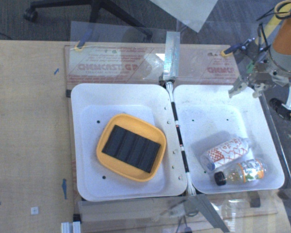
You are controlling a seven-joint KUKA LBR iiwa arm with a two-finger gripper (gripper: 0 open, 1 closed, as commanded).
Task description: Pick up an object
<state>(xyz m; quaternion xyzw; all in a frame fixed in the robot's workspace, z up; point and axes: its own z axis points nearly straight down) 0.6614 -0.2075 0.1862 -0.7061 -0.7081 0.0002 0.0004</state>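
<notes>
Arm (285,42) sits at the top right, over the far right corner of the right bin (203,101). Orange band shows near the frame edge, cables looping above it. Gripper (245,87) hangs above the bin's far rim, two pale fingers (234,89) splayed apart, nothing between them. It is well apart from anything in the bin.

Right bin holds two items, both in the near right corner. A white cup (226,152) with a red pattern lies on its side, tilted, its open end toward the left. Just beside it on the near side lies a clear bottle (241,173) with a black cap, yellowish contents and a coloured label, cap pointing left. Cup and bottle look to be touching or nearly so; can't tell which.

Left bin (87,101) holds a yellow tray (105,136), rotated a bit, sitting roughly centre. A dark ribbed slab (134,148) lies inside it, filling most of the tray.

A grey divider (179,140) runs between the two bins. Tan bench (24,130) on the left.
</notes>
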